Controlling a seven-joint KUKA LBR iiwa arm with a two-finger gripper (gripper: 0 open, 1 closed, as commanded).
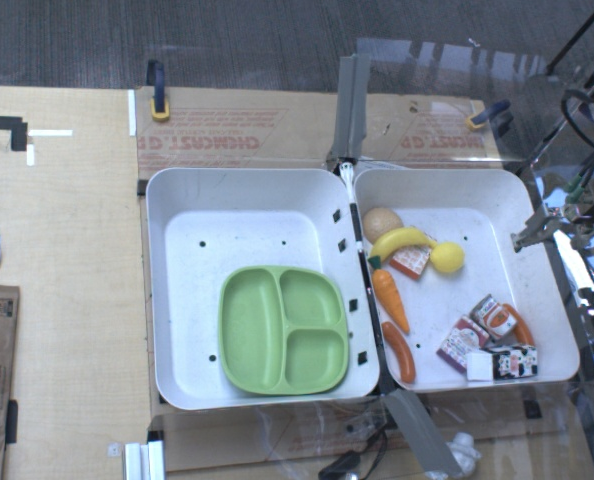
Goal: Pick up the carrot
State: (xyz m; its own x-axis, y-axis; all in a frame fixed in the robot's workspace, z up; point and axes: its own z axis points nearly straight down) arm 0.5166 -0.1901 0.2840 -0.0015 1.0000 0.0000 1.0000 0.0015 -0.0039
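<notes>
- Camera view: the carrot [389,298] lies in the right bin [512,228], at centre-right of the frame, tight against the left wall.
- Just below it lies a red sausage-like piece [401,351]; the banana [407,242] sits just above.
- Whether the pincer is released or clenched cannot be told.
- A good grasp would likely straddle the carrot's middle, across its narrow width, clear of the wall.

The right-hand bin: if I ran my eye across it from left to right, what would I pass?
Carrot → banana → lemon → a cluster of small cartons by the right wall. A reddish sausage-like piece lies just below the carrot, at about the same place in the order.
</notes>
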